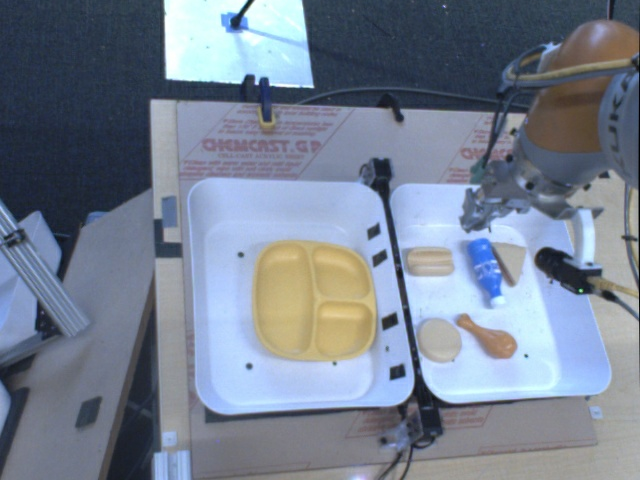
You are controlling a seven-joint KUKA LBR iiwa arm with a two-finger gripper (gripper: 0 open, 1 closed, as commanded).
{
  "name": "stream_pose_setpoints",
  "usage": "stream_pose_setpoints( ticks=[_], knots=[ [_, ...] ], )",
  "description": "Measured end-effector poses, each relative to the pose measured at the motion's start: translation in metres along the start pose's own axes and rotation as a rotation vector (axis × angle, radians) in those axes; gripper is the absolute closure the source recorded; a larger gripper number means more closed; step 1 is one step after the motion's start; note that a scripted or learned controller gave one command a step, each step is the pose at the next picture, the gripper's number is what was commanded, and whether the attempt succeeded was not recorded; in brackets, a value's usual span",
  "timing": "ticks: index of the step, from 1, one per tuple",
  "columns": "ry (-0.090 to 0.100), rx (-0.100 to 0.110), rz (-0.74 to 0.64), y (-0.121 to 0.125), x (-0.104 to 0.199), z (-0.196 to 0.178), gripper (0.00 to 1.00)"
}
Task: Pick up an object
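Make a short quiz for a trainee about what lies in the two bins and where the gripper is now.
1. True or false: the yellow divided tray lies in the left bin.
2. Which item lies nearest the gripper? A. blue tube B. drumstick C. round cookie
3. Fill in: the hot dog bun lies in the ____ bin.

Key: 1 true. 2 A. 3 right.
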State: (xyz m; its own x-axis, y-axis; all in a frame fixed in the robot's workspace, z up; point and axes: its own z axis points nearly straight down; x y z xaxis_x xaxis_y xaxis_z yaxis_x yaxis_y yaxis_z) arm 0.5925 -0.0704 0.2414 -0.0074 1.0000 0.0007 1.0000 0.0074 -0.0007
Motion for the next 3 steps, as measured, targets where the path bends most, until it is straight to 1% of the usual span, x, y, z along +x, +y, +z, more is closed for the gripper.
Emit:
stream_pose_setpoints(
  ticks=[1, 2, 3],
  knots=[
    [0.001, 0.0, -0.001, -0.011, 0.055, 0.014, 1.0],
    [0.001, -0.001, -0.001, -0.014, 0.105, 0.023, 1.0],
    [0.001, -0.002, -0.001, -0.017, 0.15, 0.02, 1.0]
  ],
)
